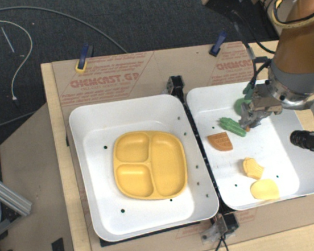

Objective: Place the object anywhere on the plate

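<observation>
A yellow three-section plate (149,164) lies in the left bin (89,136). The right bin (299,160) holds a green pod-shaped toy (232,126), an orange-brown wedge (220,141), a small yellow piece (253,167) and a pale yellow round piece (264,189). My gripper (250,120) hangs low over the right bin at the green toy's right end, touching or nearly touching it. Whether the toy sits between the fingers cannot be made out.
The grey arm with its orange band (300,34) fills the upper right above the right bin. A black bracket (175,84) sits between the bins at the back, and blue clamps (84,57) hold the cardboard sheet.
</observation>
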{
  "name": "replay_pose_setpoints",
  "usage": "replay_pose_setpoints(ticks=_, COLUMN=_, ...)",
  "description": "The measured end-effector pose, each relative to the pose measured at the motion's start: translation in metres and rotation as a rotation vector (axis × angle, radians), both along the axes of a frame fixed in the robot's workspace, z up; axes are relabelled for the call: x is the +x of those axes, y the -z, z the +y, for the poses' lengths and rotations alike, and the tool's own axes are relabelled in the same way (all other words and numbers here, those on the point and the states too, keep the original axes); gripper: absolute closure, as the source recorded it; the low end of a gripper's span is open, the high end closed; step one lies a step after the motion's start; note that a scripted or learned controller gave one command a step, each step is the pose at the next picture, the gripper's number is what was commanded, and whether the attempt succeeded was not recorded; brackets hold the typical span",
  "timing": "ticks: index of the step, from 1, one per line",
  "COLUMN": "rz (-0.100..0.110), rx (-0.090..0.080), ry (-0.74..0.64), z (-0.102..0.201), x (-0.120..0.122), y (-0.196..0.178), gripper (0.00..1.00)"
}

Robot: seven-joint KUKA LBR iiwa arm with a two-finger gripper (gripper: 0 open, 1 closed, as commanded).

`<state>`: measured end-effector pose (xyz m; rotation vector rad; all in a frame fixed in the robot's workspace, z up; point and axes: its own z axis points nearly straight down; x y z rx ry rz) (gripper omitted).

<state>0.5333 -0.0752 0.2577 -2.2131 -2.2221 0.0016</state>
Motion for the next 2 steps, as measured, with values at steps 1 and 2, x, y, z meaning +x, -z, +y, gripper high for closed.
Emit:
replay_pose_setpoints(ticks=1, rz=0.001, rx=0.000, ry=-0.001, z=0.055, x=-0.016, y=0.018, gripper=1.00)
replay_pose_setpoints(ticks=2, rz=-0.001, rx=0.000, ry=-0.001, z=0.108, x=-0.031, y=0.014, gripper=1.00)
